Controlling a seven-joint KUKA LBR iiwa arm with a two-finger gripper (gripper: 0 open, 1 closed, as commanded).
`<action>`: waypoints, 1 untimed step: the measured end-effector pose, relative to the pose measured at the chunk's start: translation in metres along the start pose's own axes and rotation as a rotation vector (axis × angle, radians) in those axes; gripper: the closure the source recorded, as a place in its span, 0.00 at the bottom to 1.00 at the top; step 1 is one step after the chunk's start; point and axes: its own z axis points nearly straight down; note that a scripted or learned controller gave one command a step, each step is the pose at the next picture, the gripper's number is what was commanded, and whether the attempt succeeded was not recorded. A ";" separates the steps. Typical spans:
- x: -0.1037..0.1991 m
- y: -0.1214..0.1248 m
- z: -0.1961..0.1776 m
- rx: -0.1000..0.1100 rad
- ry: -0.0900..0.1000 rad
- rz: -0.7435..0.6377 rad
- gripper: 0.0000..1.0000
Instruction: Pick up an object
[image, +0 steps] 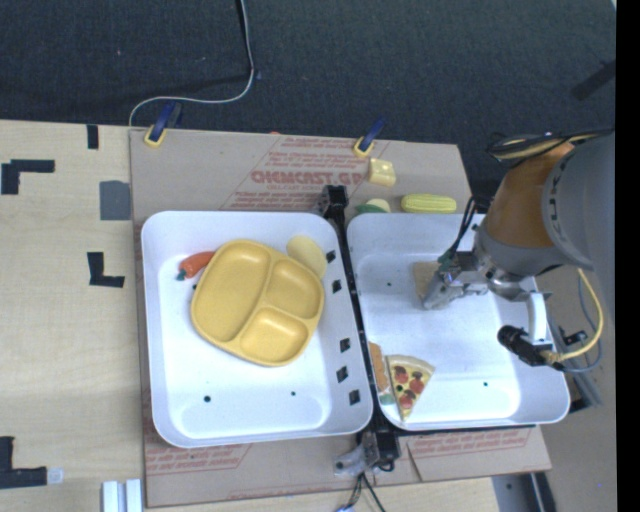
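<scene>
Cardboard sheet (300, 175) under bins; clamps (160, 128) at edge.

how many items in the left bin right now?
3. A yellow divided plate in the middle, an orange piece poking out at its upper left edge, a pale yellow piece at its upper right. The plate may hide more.

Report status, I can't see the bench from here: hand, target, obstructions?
Hand low in right bin, nothing seen held. Pizza slice at that bin's near-left corner, apart. Path between looks open.

Open floor beside pizza slice (406, 381)
</scene>
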 end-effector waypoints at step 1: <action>-0.026 -0.004 0.004 -0.007 0.002 0.002 1.00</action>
